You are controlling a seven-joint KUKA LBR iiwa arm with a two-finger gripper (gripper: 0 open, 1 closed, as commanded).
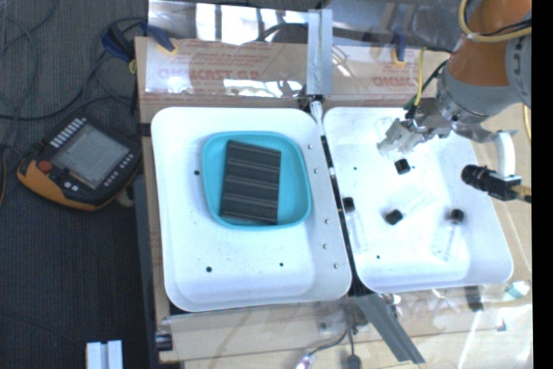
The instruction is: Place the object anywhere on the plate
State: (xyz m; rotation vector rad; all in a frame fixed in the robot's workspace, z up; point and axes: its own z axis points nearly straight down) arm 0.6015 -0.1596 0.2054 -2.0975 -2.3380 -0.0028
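Note:
A teal plate (296, 186) sits in the middle of the left white bin (181, 255). A dark grey ribbed rectangular block (251, 181) lies flat on the plate, well inside its rim. My gripper (399, 137) hangs over the upper part of the right bin (484, 268), far to the right of the plate and the block. Nothing shows in its grasp. A small black piece (401, 165) lies just below it on the bin floor.
The right bin also holds a black piece (393, 216), another black piece (347, 204) near the left wall, and a clear vial (449, 231). A pendant (82, 162) lies on the floor to the left. Cardboard and foil (233, 69) back the bins.

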